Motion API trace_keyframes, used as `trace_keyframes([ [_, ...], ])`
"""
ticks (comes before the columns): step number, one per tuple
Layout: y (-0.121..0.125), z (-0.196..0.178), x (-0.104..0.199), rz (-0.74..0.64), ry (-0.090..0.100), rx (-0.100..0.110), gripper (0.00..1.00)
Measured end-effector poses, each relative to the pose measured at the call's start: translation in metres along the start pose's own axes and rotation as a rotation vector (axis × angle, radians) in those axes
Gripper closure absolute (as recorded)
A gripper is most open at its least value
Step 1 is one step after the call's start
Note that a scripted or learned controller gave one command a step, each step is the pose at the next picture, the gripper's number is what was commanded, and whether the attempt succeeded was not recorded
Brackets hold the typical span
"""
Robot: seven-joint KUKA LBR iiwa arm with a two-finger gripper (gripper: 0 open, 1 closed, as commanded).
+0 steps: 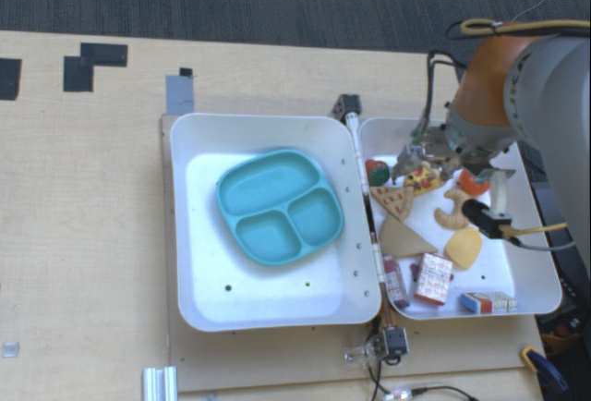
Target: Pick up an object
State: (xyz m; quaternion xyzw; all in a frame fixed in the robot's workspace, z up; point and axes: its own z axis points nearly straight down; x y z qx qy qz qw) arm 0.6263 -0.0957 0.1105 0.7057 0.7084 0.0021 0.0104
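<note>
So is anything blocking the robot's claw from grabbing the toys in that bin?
Nothing visible blocks it. The gripper is already down in the right bin, right above the pile of toy food. The toys are crowded together, touching each other, so grabbing just one may be tricky.

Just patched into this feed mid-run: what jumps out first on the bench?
The turquoise three-compartment plate lying alone in the left bin draws the eye first. Next comes the right bin, crowded with small toy food: a pizza slice, a yellow lemon-like piece and little boxes. The grey arm with its orange band looms over that bin's far end.
</note>
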Motion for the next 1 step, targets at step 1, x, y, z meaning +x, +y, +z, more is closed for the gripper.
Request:
trace_keyframes([
  [1,0.0006,-0.0100,0.0028,-0.004,0.006,0.002,1.00],
])
